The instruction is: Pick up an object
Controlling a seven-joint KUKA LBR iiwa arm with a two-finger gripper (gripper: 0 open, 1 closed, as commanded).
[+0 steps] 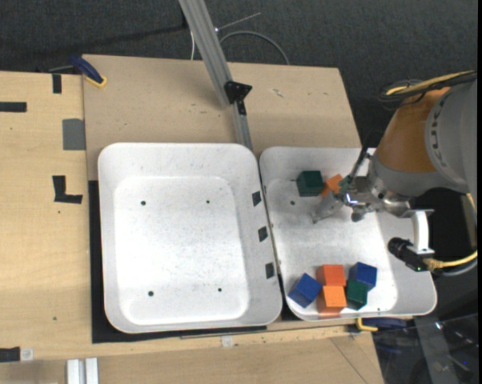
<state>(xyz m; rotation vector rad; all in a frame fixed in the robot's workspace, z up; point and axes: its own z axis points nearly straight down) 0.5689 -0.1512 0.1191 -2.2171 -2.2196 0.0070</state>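
In the right bin (301, 238), a dark green block (309, 183) lies near the back, with a small orange block (332, 185) just right of it. A cluster sits at the bin's front: a blue block (305, 289), an orange block (331, 275), a second orange block (333, 297), a green block (356, 294) and another blue block (363, 275). My gripper (337, 202) hangs low over the bin's middle right, close beside the small orange block. I see nothing between its fingers.
The left bin (177, 238) lies beside the right one, with small black clips along the shared rim. A metal pole (213, 46) slants from the top to the bins' junction. The arm's grey body and orange band (413, 146) fill the right side.
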